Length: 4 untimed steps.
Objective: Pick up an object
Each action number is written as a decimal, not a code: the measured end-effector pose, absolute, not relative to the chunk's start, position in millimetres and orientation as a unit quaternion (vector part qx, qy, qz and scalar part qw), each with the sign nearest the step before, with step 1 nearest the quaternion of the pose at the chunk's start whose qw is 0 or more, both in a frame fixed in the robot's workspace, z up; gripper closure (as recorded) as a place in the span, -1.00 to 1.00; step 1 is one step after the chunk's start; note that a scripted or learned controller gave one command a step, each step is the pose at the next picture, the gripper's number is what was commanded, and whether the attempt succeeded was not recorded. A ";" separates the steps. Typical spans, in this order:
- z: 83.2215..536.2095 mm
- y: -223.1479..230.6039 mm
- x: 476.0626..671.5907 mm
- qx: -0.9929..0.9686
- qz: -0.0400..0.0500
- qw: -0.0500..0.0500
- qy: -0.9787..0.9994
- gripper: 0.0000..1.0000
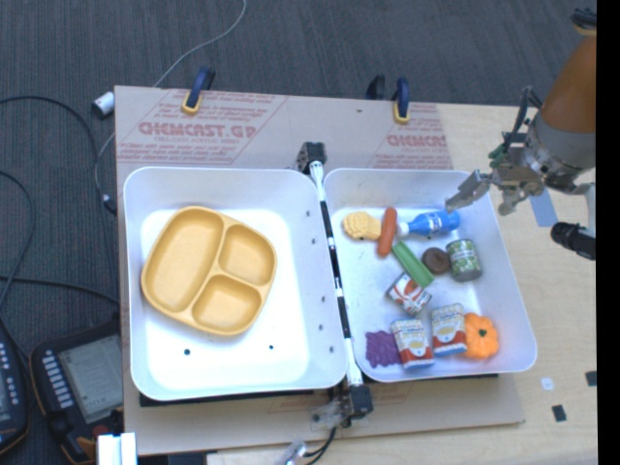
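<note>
Grey arm (567,148) with an orange band (573,80) and metal fingers (465,192).

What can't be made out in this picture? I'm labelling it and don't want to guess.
- Gripper, camera view: its fingers blur against the right bin's rim; open or shut is unclear.
- Arm: cut off by the right edge.
- Small cartons: print too small to read.
- Green pickle: its lower end is tucked behind a carton.
- Handheld device, bottom left: cut off by the edge.
</note>
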<state>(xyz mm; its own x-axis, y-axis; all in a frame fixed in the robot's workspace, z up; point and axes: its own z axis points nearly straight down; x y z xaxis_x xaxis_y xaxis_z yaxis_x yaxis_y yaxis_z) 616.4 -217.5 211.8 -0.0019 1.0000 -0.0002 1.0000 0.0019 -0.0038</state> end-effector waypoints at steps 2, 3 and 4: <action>87.3 -153.2 617.9 -0.706 -0.001 -0.004 -0.708 -1.00; 95.8 -152.7 619.0 -0.706 -0.001 -0.004 -0.709 1.00; 95.6 -152.6 618.9 -0.706 -0.001 -0.004 -0.708 -1.00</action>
